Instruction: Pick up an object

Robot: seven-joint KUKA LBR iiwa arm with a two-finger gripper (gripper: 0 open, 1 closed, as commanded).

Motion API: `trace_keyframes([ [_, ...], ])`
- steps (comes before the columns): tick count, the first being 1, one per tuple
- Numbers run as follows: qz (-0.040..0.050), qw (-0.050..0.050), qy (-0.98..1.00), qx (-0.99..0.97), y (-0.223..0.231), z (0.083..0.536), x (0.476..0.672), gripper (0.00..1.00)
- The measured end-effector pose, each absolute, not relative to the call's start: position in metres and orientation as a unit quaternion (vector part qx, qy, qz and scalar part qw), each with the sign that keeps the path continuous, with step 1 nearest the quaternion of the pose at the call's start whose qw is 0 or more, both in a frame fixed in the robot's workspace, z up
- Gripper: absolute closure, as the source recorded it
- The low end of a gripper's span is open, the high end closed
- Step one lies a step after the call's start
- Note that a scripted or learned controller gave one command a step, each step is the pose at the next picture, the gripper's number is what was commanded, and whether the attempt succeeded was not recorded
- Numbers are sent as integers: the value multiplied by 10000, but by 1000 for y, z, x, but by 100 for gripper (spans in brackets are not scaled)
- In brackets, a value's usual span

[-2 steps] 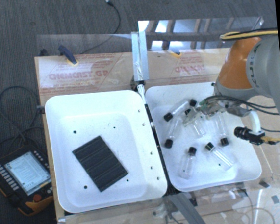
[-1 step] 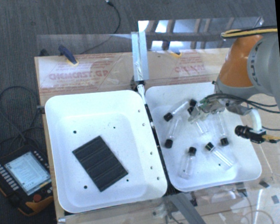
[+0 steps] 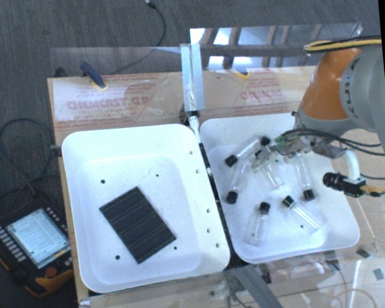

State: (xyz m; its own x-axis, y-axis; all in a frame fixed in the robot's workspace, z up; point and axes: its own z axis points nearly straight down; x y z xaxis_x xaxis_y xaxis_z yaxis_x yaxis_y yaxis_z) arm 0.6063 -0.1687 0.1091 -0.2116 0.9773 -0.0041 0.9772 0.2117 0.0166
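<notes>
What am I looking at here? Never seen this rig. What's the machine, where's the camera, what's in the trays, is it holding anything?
One fixed camera looks down at a slant on a bench. The grey robot arm with an orange band comes in from the right side of the picture. Its gripper is low over the right bin, among the vials near that bin's upper middle; I can't tell whether it grips one.

The two shallow white trays sit side by side. The left bin holds one flat dark ribbed panel, lying at a diagonal. The right bin holds several small clear vials with black caps, scattered and lying on their sides.

On the floor left of the bench lies a handheld control pendant with a lit screen.
</notes>
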Motion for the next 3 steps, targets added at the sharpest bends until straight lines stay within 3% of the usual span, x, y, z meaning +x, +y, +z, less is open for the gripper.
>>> trace_keyframes([
  [1, 61, 63, 7786, 6274, -167, 118, 607, 100],
  [2, 61, 63, 7786, 6274, -167, 118, 607, 0],
  [3, 10, 63, 7799, 6258, -141, 90, 599, 0],
])
